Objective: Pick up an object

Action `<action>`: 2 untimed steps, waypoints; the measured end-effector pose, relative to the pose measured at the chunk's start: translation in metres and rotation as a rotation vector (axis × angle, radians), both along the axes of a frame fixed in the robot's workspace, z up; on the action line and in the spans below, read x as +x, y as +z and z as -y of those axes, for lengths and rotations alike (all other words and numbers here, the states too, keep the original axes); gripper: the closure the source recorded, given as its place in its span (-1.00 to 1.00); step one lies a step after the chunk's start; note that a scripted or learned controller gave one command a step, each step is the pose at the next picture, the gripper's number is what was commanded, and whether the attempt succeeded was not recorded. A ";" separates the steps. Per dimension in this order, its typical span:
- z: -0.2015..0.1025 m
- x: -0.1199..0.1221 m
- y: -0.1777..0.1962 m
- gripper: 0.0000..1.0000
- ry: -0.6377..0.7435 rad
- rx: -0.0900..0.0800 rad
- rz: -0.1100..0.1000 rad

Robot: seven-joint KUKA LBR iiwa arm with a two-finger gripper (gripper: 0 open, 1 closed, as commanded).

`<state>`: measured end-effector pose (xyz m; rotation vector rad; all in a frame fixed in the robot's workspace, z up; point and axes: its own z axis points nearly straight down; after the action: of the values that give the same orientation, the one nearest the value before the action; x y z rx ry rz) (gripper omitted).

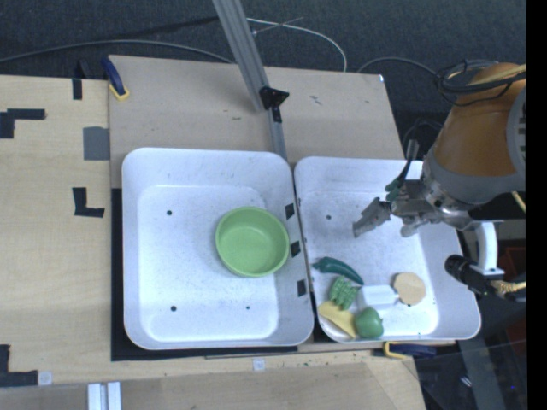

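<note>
Nearest the camera, at the right bin's six o'clock edge, small toys crowd together: a green ball touching a yellow piece, a green ridged block just above them, and a dark green pepper-like toy at their twelve o'clock. A small white block lies beside the ball, and a tan round disc, perhaps a toy biscuit, sits at its three o'clock, apart from the cluster. In the left bin a green bowl stands upright toward the three o'clock side, alone on the white floor. Both bins rest side by side on the worktop. Farther back, the arm leans in from three o'clock, and its claw hangs over the right bin's bare middle, pointing toward nine o'clock, clear of every toy. Whether its prongs are apart or together I cannot tell.
</note>
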<state>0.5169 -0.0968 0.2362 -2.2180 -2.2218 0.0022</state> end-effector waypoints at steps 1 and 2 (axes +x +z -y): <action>0.000 0.000 0.000 -1.00 0.000 0.000 0.000; -0.002 0.005 -0.063 -1.00 -0.001 0.000 -0.006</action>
<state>0.5214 -0.0947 0.1736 -2.2158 -2.2181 0.0083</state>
